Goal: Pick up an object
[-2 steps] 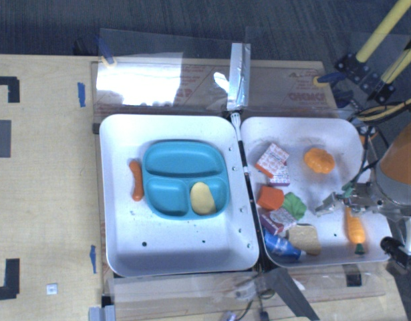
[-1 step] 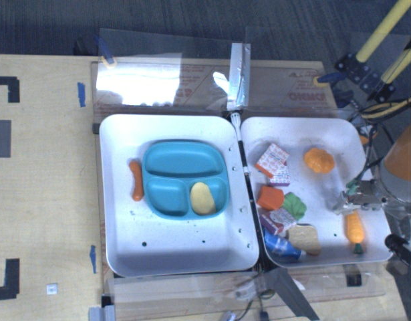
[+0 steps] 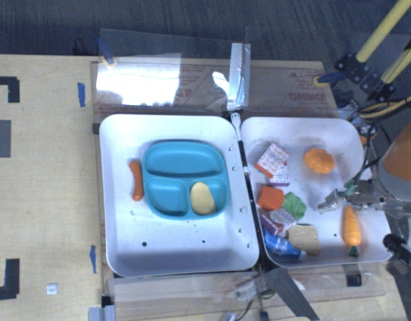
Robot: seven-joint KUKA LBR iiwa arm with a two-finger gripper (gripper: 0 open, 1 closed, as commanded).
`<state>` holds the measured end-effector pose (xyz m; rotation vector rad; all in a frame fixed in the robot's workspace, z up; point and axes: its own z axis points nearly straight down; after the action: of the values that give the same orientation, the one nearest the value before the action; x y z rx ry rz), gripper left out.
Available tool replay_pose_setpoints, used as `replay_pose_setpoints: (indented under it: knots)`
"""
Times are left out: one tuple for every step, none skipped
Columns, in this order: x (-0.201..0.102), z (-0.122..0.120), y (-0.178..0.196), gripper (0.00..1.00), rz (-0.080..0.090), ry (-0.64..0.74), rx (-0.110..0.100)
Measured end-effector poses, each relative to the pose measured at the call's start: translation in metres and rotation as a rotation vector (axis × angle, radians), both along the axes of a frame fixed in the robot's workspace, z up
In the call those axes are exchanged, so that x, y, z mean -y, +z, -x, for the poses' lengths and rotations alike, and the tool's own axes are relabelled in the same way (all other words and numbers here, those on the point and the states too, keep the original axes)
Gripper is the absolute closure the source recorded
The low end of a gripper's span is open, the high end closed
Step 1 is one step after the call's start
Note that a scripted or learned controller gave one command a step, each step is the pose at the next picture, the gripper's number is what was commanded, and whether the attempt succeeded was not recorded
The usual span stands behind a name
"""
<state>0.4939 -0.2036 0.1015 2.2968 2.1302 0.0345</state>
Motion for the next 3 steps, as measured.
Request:
replay_pose_setpoints:
  knots:
    - [-0.001,0.003,-0.012,0.0,-0.008,-0.086,-0.012]
    - [0.005,0.004,-0.007,1.0,0.005,-0.093,-0.014]
    - [-0.02,0.0,-0.015,1.0,0.012,-0.06,-0.019]
